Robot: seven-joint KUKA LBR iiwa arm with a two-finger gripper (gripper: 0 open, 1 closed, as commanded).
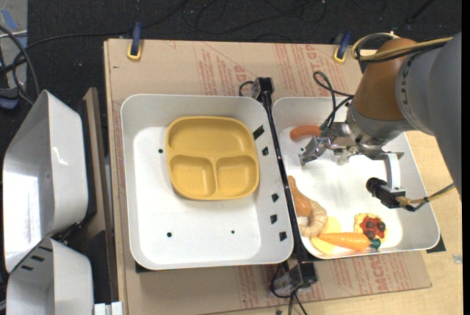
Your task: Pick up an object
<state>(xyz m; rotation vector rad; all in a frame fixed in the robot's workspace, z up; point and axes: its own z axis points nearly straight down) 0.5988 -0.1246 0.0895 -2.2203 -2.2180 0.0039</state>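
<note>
Two shallow white bins sit side by side on the surface (pixel 198 60).

Left bin (pixel 139 181): one yellow divided plate (pixel 213 157), three compartments, lying flat toward the upper middle. Nothing rests on it.

Right bin (pixel 422 233): toy food items, four counted.
- Orange-red sausage-shaped piece (pixel 302 132), upper left of the bin, just beside the claw.
- Pale shrimp-like piece (pixel 307 212), along the left wall, lower half.
- Carrot (pixel 344 239), lying lengthwise near the front wall.
- Small flat yellow piece with red and green on top (pixel 369 225), touching or just beside the carrot; exact kind too small to tell.

Arm: grey with an orange band, reaching in from the right. Claw (pixel 314 151) is low over the upper part of the right bin; whether it is spread or pressed together cannot be told from this angle, and no item shows between its tips.

Task status, as judged: not done. All four items lie on the bin floor; none is lifted. The sausage-shaped piece is nearest the claw and the likeliest candidate. Remaining: settle on an item, grip it, raise it clear.
</note>
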